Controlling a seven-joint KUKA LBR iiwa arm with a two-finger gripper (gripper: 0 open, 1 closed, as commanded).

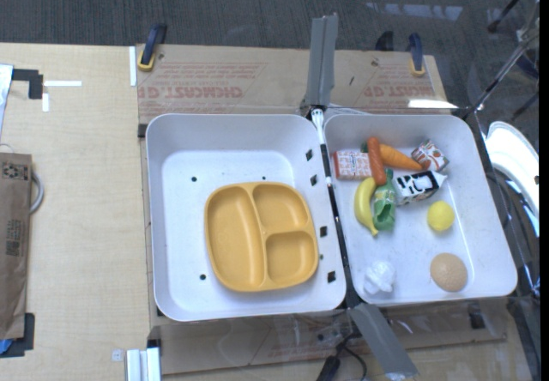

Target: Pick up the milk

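Note:
The milk (418, 186) is a small carton with black and white patches, lying on its side in the upper middle of the right bin (489, 225). It touches an orange carrot (390, 156) above it and a green packet (383, 209) on its left. A small brown and white carton (429, 154) lies just above it.
The right bin also holds a pink box (350, 164), a banana (367, 206), a lemon (441, 216), a tan round thing (448, 272) and a white crumpled lump (379, 276). A yellow divided plate (262, 235) sits in the left bin (171, 199). A brown paper bag (15, 233) lies far left.

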